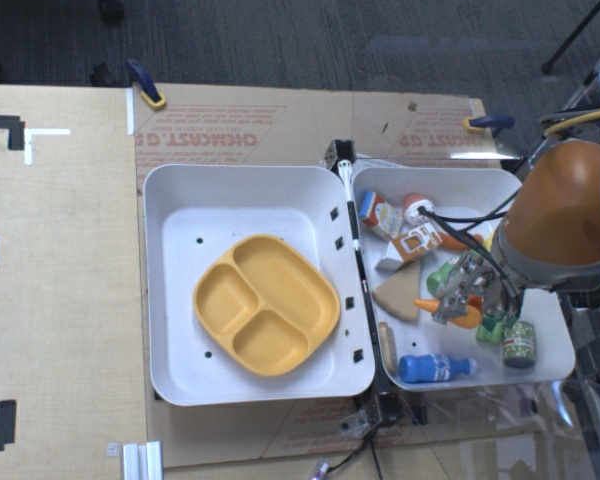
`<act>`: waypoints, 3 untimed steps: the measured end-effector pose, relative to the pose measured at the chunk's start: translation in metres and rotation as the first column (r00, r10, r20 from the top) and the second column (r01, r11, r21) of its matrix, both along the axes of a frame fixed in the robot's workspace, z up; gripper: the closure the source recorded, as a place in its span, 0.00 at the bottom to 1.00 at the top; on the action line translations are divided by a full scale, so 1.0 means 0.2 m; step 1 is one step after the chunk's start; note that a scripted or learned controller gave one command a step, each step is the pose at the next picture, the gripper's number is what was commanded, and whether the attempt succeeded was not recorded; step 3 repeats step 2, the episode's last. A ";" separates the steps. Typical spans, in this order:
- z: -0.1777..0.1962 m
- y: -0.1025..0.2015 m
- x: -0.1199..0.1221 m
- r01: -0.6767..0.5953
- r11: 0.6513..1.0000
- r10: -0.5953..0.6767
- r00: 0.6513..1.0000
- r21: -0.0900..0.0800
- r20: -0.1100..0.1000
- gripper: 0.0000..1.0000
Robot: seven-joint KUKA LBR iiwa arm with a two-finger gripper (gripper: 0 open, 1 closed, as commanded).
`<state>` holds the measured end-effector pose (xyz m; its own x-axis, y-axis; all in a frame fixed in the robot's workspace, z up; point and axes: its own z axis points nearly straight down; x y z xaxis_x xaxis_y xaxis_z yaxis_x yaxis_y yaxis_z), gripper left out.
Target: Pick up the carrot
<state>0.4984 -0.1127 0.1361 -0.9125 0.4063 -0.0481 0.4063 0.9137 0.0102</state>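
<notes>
The carrot [450, 311] is a small orange piece lying in the right bin [552, 370], near its middle, with its pointed tip towards the left. My gripper [464, 290] is down in that bin directly over the carrot, touching or nearly touching its top. The grey wrist and the orange band [565, 208] hide the bin's right side. Whether the carrot is gripped cannot be made out from this angle.
Crowded around the carrot are a tan wedge [400, 294], a green piece [441, 276], a green can [518, 343], a blue bottle [435, 368] and small cartons [385, 218]. The left bin [180, 218] holds a yellow divided plate [267, 305].
</notes>
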 end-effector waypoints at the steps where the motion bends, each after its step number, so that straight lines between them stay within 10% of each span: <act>1: -0.20 -0.03 0.07 0.302 0.953 -0.301 0.953 0.010 -0.033 1.00; 2: 0.28 0.34 -0.02 0.550 0.835 -0.549 0.834 0.010 -0.044 1.00; 3: 0.28 0.34 -0.02 0.550 0.835 -0.549 0.834 0.010 -0.044 1.00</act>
